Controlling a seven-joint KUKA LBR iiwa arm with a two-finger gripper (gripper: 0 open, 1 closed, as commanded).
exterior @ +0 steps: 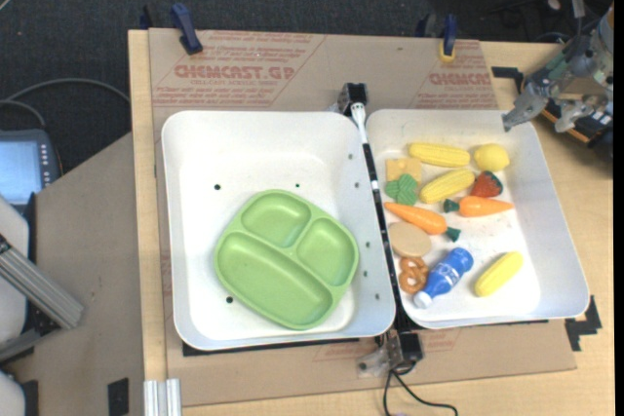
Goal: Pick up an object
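Observation:
The right white bin (558, 239) holds several toy foods. Two corn cobs (439, 154) (447, 184) and a lemon (490, 157) lie at its far side, with a strawberry (487, 183) and an orange carrot (485, 207) just below them. A second carrot (414, 216), a tan bread piece (409, 241), a pretzel (411, 276), a blue bottle (446, 273) and a yellow fruit (498, 273) lie nearer the front. My gripper (519, 114) hangs over the bin's far right corner, above and to the right of the lemon, touching nothing.
The left white bin (195, 161) holds a green divided plate (286, 258). A black divider (368, 170) runs between the bins. Blue clamps (185, 26) (448, 34) grip the cardboard's far edge. Cluttered gear sits at the right edge behind the arm (580, 73).

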